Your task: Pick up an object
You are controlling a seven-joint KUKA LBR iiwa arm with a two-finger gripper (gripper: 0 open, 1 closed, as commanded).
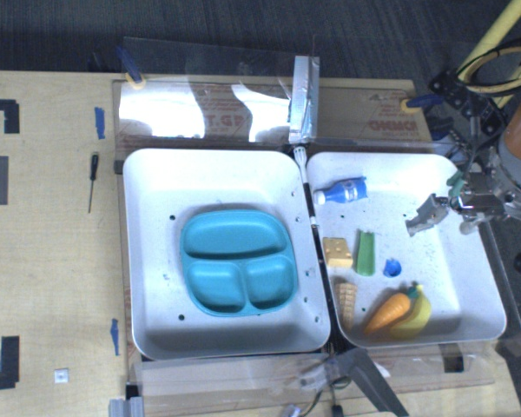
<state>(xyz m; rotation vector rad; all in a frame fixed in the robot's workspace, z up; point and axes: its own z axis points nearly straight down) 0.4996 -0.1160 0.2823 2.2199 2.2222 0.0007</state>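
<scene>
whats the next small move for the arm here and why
Probably shift the tool toward the view's left and lower it over the small blue ball. The tool hangs over a bare part of the right bin with nothing between its fingers, and the ball lies apart from the other things.

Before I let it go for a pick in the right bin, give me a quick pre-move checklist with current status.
1. Gripper carries nothing: ok, it hangs above the right bin.
2. Finger opening: cannot tell.
3. Bare floor beneath the gripper: ok.
4. Small blue object stands apart from its neighbours: ok.
5. Carrot free to lift alone: not ok, it lies against the banana.
6. Blue bottle away from the wall: not ok, it lies near the divider.
</scene>
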